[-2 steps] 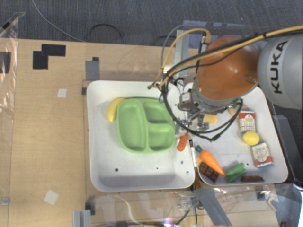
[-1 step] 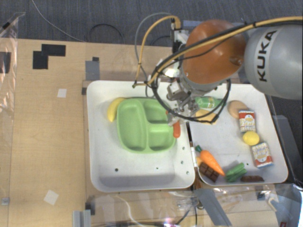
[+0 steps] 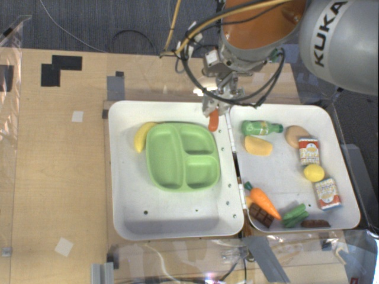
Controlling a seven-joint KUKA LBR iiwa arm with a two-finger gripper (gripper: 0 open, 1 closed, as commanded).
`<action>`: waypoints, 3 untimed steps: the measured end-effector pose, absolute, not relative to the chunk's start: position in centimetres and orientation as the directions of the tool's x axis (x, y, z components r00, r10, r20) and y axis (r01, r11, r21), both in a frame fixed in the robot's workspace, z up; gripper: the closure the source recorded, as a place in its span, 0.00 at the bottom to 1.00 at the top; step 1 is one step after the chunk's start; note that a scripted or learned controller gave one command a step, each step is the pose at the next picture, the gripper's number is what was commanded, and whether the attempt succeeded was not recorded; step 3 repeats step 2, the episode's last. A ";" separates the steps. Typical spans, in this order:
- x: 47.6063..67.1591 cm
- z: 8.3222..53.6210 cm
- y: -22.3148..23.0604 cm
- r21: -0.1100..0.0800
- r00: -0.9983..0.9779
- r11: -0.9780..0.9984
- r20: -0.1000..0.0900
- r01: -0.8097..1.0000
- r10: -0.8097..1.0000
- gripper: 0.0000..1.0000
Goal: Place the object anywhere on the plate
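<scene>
A green plate with three compartments sits in the left of two white bins; take it as the landmark for everything else. Just above the plate's upper right corner hangs the gripper, reaching down from a grey arm with an orange band. Below its fingertips shows a small orange object, narrow and upright, rounded at the lower end, perhaps a toy sausage or a small carrot. It appears to be pinched between nearly closed fingers, though the contact is small and hard to confirm. The object is at the plate's rim near the divider between the bins, not over a compartment, so the placing looks yet to be done: it would need to travel a little left and down toward the plate, then be let go. A yellow banana lies against the plate's upper left edge. To the plate's right, the other bin holds assorted toy food.
</scene>
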State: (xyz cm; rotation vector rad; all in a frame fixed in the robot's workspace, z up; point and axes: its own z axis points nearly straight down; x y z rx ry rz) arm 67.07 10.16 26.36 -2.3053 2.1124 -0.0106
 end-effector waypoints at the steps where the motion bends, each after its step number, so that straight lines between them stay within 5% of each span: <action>1: 64.9 16.4 15.1 0.002 0.156 -0.156 -0.007 -0.988 -0.988 1.00; 2: 65.2 16.9 14.9 -0.007 0.151 -0.151 -0.005 -0.988 -0.989 0.00; 3: 65.2 16.9 14.9 -0.007 0.151 -0.151 -0.005 -0.988 -0.989 0.00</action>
